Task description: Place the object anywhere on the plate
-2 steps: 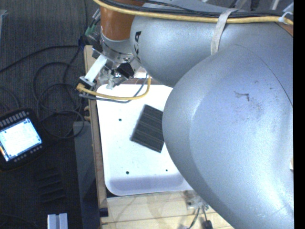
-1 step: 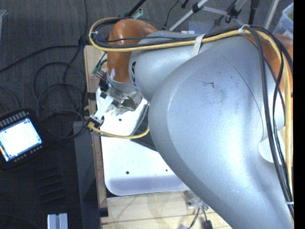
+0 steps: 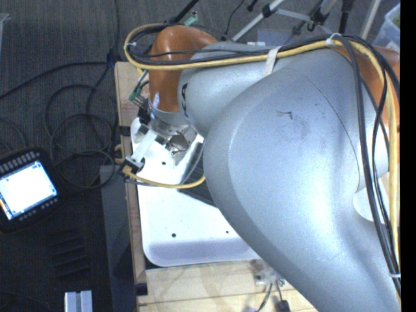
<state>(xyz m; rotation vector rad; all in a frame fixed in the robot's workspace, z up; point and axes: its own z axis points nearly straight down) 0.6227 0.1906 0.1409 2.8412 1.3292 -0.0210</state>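
Grey arm (image 3: 299,168) fills most of the right and centre of the camera view, its broad shell hiding much of the counter (image 3: 195,285) and the bins. Orange band (image 3: 170,64) sits above the wrist near top centre, looped by a yellow cable (image 3: 214,58) that runs on rightward across the arm's upper shell; dark cables trail down the arm's right side. The gripper (image 3: 170,142) hangs below the wrist over the far end of a white bin (image 3: 188,239); its metal parts show, but whether it is spread or pressed together I cannot tell, and I can make out nothing between its tips. The object to be placed and the plate cannot be found from this angle; the arm covers most of the bin area. The visible stretch of bin floor shows a few small dark specks. Left of the counter, on dark carpet, lies a handheld pendant (image 3: 25,187) with a lit screen, with black cords (image 3: 71,122) coiled nearby.
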